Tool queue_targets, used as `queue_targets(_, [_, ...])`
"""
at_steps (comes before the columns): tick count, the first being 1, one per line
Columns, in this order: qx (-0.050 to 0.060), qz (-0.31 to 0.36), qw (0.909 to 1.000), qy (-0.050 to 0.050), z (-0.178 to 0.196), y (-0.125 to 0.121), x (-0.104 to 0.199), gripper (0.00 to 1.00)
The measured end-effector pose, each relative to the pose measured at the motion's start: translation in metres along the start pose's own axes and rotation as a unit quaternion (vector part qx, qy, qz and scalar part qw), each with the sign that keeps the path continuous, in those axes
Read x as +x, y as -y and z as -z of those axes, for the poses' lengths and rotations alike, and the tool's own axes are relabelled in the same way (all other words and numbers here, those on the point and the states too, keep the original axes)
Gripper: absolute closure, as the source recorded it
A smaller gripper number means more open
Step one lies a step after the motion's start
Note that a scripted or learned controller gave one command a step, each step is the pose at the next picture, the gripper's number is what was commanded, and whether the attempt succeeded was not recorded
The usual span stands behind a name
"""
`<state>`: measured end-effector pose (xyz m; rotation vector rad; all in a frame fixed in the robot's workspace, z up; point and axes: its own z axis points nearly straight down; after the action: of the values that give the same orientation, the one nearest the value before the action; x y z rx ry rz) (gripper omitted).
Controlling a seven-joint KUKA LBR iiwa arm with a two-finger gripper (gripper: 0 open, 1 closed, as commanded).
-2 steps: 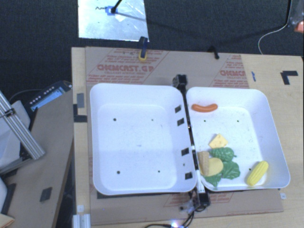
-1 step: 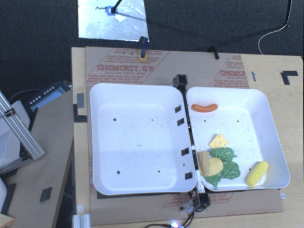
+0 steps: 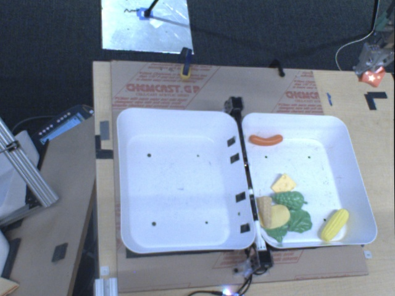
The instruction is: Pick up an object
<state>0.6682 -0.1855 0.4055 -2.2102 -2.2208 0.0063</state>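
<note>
Orange sausage point(image 3: 265, 140) sits alone, upper part of right bin point(image 3: 353, 165), clear of the corn point(image 3: 334, 224) lower down: best pick, descend straight, close across its width; gripper point(image 3: 374, 60) upper right, opening can't tell.

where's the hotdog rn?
The hotdog lies in the right bin, near its far-left corner, apart from the cheese wedge nearer the camera.

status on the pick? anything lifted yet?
Done: nothing looks picked. The hot dog, cheese wedge, green leafy pieces, yellow piece beside them and corn cob all lie in the right bin.
In hand: no object looks lifted.
Left: the whole pick, approach, grasp and lift. The corn cob lies apart from the cluster, so it looks like the easier target.
</note>
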Motion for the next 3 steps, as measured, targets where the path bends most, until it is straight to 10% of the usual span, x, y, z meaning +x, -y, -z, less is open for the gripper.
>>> queue_targets(2, [-0.008, -0.002, 1.0, 0.003, 0.132, 0.001, -0.021, 1.0])
queue_targets(3, [0.0, 0.001, 1.0, 0.0, 0.009, 0.0, 0.01, 1.0])
